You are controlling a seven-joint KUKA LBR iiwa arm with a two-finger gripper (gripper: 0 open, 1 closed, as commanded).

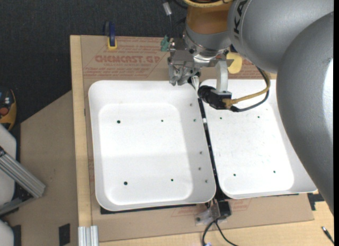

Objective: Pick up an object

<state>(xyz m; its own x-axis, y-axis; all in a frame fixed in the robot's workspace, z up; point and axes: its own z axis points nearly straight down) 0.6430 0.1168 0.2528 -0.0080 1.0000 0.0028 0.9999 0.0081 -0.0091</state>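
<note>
Two shallow white plastic bins sit side by side on my screen, the left bin (95,97) and the right bin (265,187), their long inner rims touching along a dark seam. Both rest on a brown board with red lettering (127,58), and a small blue and yellow clamp (110,34) grips that board's far edge. Each bin floor carries a few small dark dots.

From the right comes the big grey arm (299,64), so close to the camera that it covers the right bin's outer side. Its glossy orange band (212,3) sits above the wrist, and below that hangs the metal two-finger gripper (180,74). I see the gripper at the far rim of the left bin, near that bin's far right corner and just beside the seam. Whether it touches the rim I cannot tell. Its tip is small and cluttered from this angle, so I cannot tell whether it is open, closed or gripping anything.

A black plug on a yellowish cable (216,97) hangs just beside the gripper, over the far end of the seam and the near corner of the right bin.

As for the object to be picked, I cannot tell from this view where it lies.

At the left edge, off the board, a silver aluminium rail (22,175) lies at a slant.
</note>
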